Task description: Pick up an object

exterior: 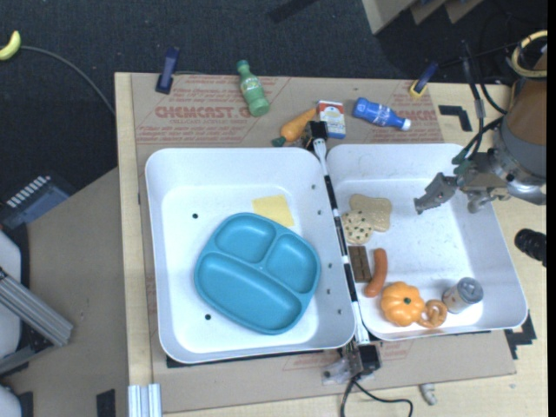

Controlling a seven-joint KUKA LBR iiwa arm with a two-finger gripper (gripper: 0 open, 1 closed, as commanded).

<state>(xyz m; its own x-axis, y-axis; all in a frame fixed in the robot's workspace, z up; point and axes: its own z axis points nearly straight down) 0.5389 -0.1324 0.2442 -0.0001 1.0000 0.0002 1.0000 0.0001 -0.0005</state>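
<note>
Above the right bin [486,233], the gripper [432,200] hangs with fingers spread, pinching nothing. Below it lie a pumpkin [401,303], a sausage [377,271] and a cracker [356,226] (the blue tray [256,272] fills the left bin [174,189]).

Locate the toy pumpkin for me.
The pumpkin sits in the right bin, near its front edge, just below the sausage and touching a small pretzel on its right.

An orange pumpkin [400,303] sits upright in the right bin's [499,241] near corner, beside a sausage [377,272].
</note>
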